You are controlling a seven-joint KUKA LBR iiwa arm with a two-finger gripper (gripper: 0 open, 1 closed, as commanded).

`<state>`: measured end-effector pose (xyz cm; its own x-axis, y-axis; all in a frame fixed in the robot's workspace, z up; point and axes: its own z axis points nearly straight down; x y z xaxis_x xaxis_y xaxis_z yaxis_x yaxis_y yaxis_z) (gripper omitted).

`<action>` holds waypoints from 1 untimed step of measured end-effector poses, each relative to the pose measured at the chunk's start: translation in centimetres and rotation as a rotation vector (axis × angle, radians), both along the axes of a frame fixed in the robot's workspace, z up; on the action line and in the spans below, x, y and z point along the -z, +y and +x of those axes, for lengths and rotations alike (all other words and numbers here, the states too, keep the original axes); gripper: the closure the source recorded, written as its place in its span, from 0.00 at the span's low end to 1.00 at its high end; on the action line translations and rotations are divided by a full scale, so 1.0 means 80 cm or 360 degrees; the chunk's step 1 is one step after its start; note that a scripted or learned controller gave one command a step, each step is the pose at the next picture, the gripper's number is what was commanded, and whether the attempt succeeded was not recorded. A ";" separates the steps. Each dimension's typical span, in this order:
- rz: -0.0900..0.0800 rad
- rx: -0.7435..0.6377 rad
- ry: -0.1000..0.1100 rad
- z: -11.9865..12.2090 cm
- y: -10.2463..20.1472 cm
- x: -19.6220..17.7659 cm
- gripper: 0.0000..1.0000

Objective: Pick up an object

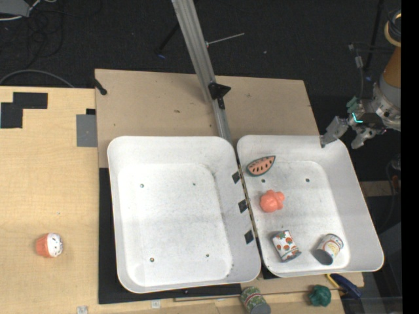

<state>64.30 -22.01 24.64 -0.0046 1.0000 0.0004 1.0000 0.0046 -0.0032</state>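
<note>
Approach step: gripper (345,132), fingers spread and empty, above right bin (357,175) far corner; next descends toward strawberry (272,201).

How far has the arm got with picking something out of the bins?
Nothing looks done yet. The melon slice, red toy, spotted box and can all lie in the right bin. The gripper hangs open above that bin's far right corner, holding nothing. Descending, grasping and lifting remain.
</note>
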 end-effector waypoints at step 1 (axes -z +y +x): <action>0.0002 0.0005 0.0004 -0.002 0.002 0.054 0.00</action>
<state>64.13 -21.86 20.32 -0.0016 1.0000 0.0014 1.0000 0.0016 -0.0060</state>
